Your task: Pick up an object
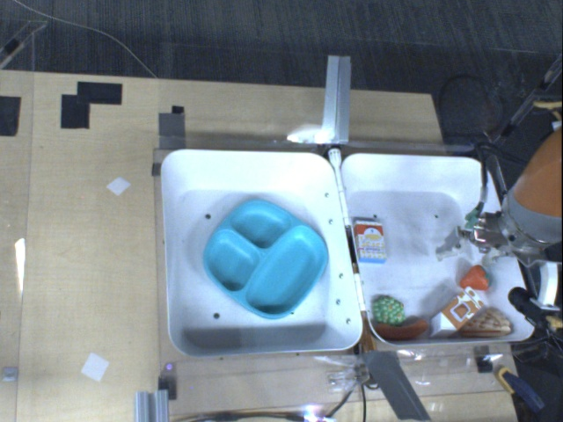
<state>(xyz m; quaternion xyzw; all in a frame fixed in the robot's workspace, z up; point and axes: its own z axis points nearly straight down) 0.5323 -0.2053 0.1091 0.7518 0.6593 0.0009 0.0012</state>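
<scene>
Hand (457, 240) hovers beside orange toy (476, 277), above toy bread (485, 325).

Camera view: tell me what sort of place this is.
Probably a robotics lab bench for pick tests: two white bins side by side, toy food like a broccoli, a blue divided plate, loose cables.

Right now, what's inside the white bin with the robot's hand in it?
The right bin holds a small box, something green, a brown piece, an orange piece and a packet by bread-like food. The hand and arm hide the right edge.
</scene>
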